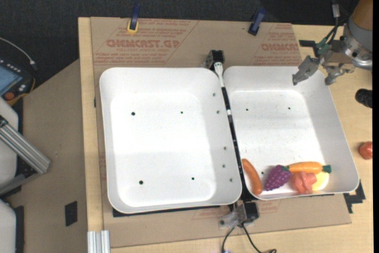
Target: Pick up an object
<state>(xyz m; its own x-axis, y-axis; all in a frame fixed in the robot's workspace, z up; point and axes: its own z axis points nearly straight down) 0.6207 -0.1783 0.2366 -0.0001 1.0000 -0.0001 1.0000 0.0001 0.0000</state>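
White bins (160, 92), purple grapes (276, 177), orange carrot (305, 167), brown cardboard (195, 38) with red lettering, blue clamps (135, 12).

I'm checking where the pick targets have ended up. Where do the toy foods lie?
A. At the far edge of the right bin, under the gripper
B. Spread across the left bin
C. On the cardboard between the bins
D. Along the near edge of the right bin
D: the hot dog, purple grapes and carrot lie bunched along the near edge of the right bin, while the gripper hangs over that bin's far right corner.
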